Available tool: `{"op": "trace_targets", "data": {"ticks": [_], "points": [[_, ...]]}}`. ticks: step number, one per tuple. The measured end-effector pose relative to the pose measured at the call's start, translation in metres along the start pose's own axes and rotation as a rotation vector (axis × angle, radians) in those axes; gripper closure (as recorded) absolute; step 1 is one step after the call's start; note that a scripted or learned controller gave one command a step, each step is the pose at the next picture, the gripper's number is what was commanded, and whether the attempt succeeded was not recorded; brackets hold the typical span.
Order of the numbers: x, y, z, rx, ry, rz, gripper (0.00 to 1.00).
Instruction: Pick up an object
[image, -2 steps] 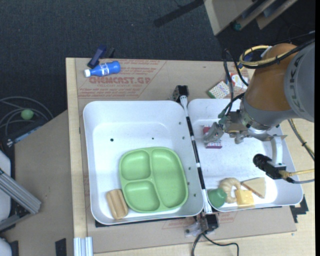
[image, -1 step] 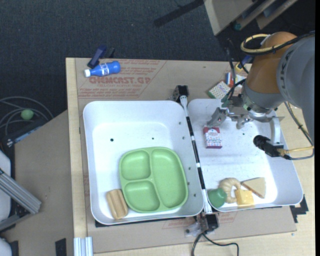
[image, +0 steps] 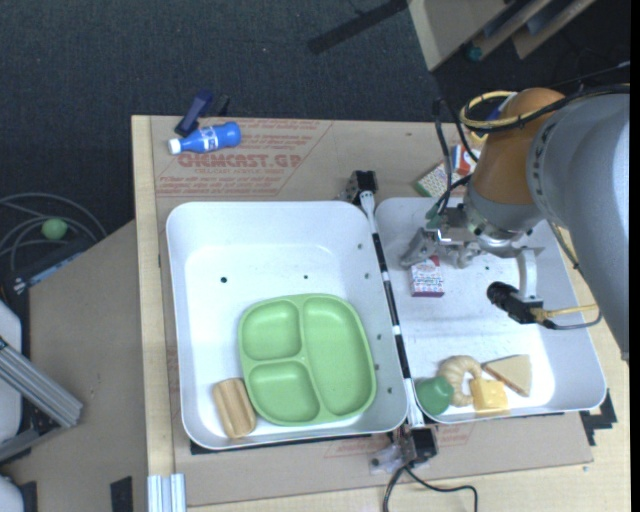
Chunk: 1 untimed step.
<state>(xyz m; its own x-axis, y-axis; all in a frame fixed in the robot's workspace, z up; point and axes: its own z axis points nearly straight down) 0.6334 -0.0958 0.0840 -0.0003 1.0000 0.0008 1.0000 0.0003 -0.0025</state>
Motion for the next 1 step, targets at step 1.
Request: {"op": "trace_targets", "data": {"ticks": [1], "points": [[0.0003, 0.0009, -0.0108, -0.003, -0.001, -0.001, 1.0]]}}
